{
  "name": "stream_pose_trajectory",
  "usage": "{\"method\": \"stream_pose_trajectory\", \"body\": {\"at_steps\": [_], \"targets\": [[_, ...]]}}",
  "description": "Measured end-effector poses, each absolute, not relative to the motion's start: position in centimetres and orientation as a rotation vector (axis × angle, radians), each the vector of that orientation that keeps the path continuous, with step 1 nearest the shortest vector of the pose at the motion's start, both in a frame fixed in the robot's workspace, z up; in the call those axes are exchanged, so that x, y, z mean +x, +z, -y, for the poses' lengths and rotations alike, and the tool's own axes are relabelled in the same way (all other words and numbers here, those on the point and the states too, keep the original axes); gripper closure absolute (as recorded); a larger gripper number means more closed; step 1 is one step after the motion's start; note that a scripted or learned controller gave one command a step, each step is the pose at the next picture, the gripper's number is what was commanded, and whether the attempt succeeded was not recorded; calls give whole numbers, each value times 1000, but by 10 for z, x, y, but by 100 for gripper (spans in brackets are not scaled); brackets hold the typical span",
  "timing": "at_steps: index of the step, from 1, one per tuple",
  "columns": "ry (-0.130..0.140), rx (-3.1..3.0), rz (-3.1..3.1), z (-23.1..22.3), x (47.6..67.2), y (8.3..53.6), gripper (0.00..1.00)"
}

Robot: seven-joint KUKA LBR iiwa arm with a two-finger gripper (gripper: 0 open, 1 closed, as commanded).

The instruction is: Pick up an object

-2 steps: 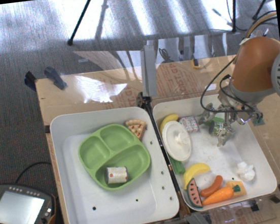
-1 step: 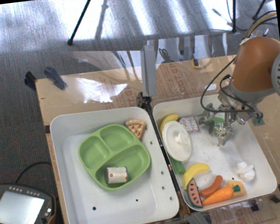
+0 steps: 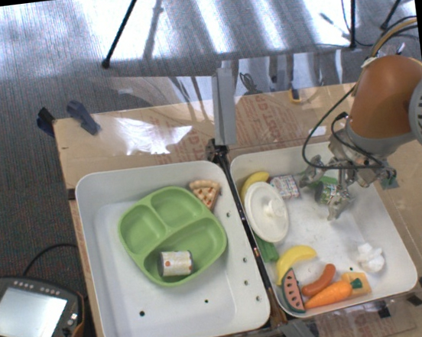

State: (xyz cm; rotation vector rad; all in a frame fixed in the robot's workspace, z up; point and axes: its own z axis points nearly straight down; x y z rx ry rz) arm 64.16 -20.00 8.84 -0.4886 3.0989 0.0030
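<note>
Gripper (image 3: 337, 200) over right bin (image 3: 397, 249), near bin's far edge. Jaw state: cannot tell; small greenish item (image 3: 326, 187) at claw, grasp unconfirmed. Nearest loose candidate, white lid (image 3: 267, 210), lies left of claw. Banana (image 3: 294, 256) nearer front, long axis roughly left-right.

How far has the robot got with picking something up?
Done: the hand has reached over the right bin. In hand: it hovers by a green object, with no clear grip on it. Left: grasping and lifting something; the banana and carrot lie untouched.
</note>
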Motion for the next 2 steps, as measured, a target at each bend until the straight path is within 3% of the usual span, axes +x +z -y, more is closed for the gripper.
{"method": "stream_pose_trajectory", "body": {"at_steps": [2], "targets": [[3, -489, -3099, 200, 642, 88, 0]]}}
